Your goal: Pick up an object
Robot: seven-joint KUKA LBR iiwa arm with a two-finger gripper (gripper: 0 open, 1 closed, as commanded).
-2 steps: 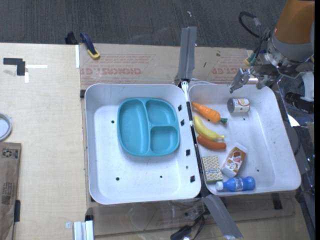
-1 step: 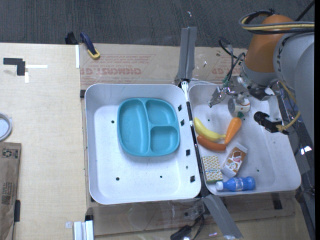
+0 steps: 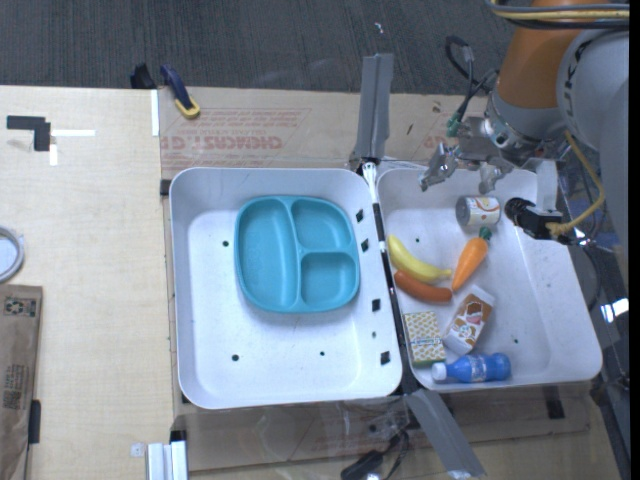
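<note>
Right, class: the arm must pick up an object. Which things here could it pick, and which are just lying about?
Could pick, in the right bin:
banana
carrot
sausage
can
carton
bottle

Lying about:
blue tray
tape roll
clamp

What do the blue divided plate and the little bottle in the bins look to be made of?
The blue plate looks like moulded plastic: one even colour, rounded compartment walls, a soft matte sheen. The bottle also looks plastic, with a glossy blue body and a white cap; whether it is a toy is hard to tell.

Bright, even overhead light; soft shadows, mild glare, slightly soft focus.
</note>
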